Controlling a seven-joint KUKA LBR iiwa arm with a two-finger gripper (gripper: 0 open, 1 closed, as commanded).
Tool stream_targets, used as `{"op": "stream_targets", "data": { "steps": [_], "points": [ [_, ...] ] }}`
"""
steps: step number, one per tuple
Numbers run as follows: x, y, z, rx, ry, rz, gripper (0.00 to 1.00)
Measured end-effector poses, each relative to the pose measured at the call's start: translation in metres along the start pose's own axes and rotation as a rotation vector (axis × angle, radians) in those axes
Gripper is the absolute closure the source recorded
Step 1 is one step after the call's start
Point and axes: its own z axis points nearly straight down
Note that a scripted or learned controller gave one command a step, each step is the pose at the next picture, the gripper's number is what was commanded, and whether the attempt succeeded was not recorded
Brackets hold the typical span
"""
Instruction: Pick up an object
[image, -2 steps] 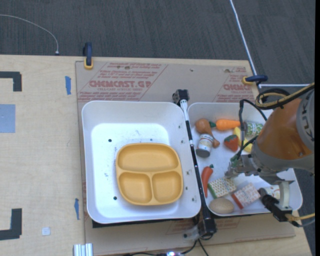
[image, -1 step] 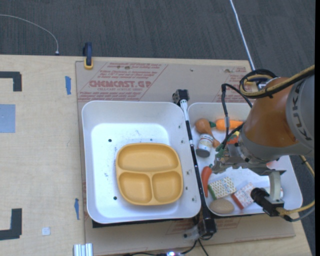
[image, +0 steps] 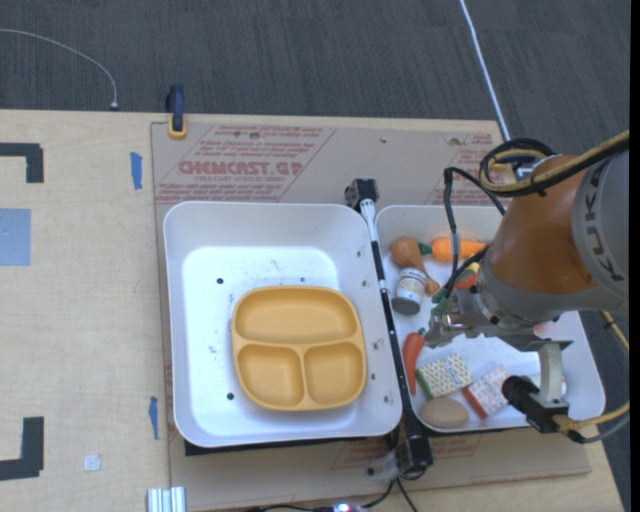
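Where it lies in the right bin (image: 590, 385), the carrot (image: 412, 359) is slim, orange-red.

Red print runs across the brown cardboard sheet (image: 240, 160) under the bins; its large line reads roughly "CHEMCAST G P", while the smaller lines above and below it are too blurred to read. On the grey arm (image: 590, 235), dark letters "KU" show at the right edge, the rest cut off. The small can (image: 408, 292) in the right bin carries a label too small to read.
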Motion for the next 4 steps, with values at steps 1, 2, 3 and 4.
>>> {"op": "stream_targets", "data": {
  "steps": [1,2,3,4],
  "points": [
    [-0.07,-0.001,0.015,0.003,0.0,0.001,1.0],
    [-0.013,0.021,0.0,0.0,0.0,-0.001,1.0],
    [-0.067,0.029,0.0,-0.001,-0.002,0.001,1.0],
    [-0.067,0.029,0.0,0.0,-0.002,0.0,0.0]
  ]
}}
